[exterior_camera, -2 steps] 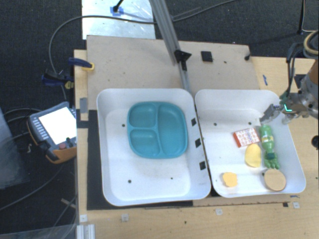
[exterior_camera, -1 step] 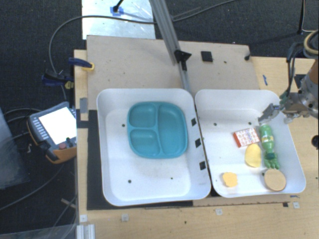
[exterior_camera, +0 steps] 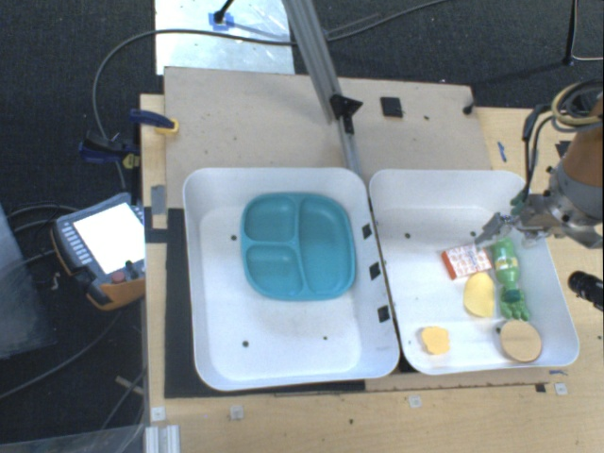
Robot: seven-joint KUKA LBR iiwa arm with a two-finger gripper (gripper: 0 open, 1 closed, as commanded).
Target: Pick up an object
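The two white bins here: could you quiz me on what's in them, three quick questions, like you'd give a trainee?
1. True or false: the teal divided plate lies in the left bin.
2. Which lies nearest the gripper? A. red-and-white packet B. round tan disc C. small orange piece
3. Fill in: the green bottle lies in the ___ bin.

Key: 1 true; 2 A; 3 right.

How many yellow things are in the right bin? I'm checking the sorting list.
2. A larger pale yellow piece lies mid-bin beside the green bottle; a smaller yellow-orange piece lies near the front edge. Nothing seems to be hidden.
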